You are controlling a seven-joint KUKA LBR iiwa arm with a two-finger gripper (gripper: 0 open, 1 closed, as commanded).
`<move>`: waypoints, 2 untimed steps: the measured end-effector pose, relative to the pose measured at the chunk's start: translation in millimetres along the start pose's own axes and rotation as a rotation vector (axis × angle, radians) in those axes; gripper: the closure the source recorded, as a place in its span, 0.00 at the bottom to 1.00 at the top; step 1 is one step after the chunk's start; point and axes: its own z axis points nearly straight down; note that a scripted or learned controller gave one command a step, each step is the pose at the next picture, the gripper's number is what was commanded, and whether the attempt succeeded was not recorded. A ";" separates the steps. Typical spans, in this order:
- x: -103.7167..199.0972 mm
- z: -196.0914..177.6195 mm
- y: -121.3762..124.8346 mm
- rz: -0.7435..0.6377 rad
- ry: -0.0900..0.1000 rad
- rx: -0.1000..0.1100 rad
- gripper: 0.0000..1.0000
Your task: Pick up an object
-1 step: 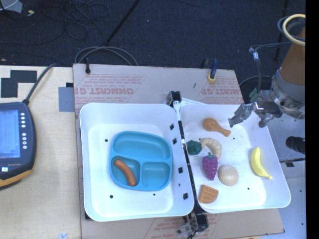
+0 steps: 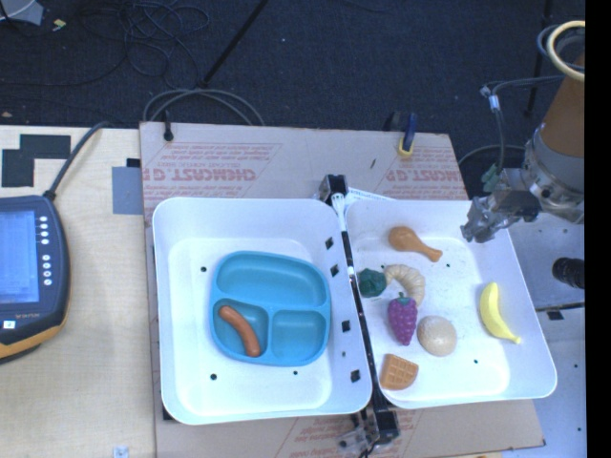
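The right bin [image 2: 520, 375] holds several toy foods: a chicken drumstick [image 2: 412, 242], a croissant [image 2: 405, 280], a green piece [image 2: 370, 281], purple grapes [image 2: 402, 319], a beige round bun [image 2: 437, 335], a waffle [image 2: 399, 371] and a yellow banana [image 2: 495, 312]. My gripper [image 2: 479, 227] hangs over the bin's upper right rim, above and to the right of the drumstick and up from the banana. I see nothing between its fingers.
The left bin [image 2: 181, 370] holds a blue divided tray [image 2: 272, 308] with a sausage [image 2: 240, 329] in its left compartment. A tablet-like pendant [image 2: 24, 270] lies at the far left of the bench. Cables run across the dark floor behind.
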 end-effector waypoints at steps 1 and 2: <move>90.5 -72.3 -54.3 -0.008 0.003 -0.006 1.00; 153.6 -97.5 -40.1 -0.006 0.000 -0.003 1.00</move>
